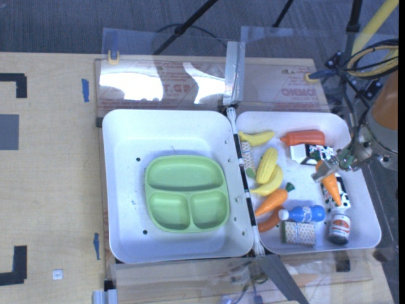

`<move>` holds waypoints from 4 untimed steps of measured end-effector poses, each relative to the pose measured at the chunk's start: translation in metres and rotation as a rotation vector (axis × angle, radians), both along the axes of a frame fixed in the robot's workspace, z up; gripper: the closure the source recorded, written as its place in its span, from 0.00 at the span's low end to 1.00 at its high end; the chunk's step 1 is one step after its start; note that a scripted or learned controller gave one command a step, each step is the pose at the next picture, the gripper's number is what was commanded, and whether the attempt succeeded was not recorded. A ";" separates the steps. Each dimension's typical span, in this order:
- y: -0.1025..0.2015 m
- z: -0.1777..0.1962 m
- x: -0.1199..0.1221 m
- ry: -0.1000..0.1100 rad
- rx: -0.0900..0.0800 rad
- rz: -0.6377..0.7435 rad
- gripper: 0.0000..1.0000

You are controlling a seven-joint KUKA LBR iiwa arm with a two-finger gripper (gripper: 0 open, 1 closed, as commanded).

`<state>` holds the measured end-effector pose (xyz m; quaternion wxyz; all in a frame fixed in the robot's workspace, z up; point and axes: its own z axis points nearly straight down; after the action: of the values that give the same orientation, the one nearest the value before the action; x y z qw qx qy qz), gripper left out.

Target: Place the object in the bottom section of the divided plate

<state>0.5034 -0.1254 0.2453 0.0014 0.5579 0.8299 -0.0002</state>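
The green divided plate sits in the left bin. In the right bin lie toy foods: bananas, corn, a carrot, a red sausage. The gripper hangs low over that bin's right side, just above a small carrot; whether it is spread or pinching, I cannot tell.
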 end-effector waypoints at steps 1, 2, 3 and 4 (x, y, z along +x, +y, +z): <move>0.096 -0.034 0.001 0.003 0.002 0.283 1.00; 0.170 -0.018 0.032 -0.001 0.001 0.382 1.00; 0.261 -0.106 0.024 0.005 0.002 0.344 1.00; 0.261 -0.106 0.024 0.005 0.002 0.343 0.00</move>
<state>0.5277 0.1355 0.1394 -0.0010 0.4079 0.9130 -0.0006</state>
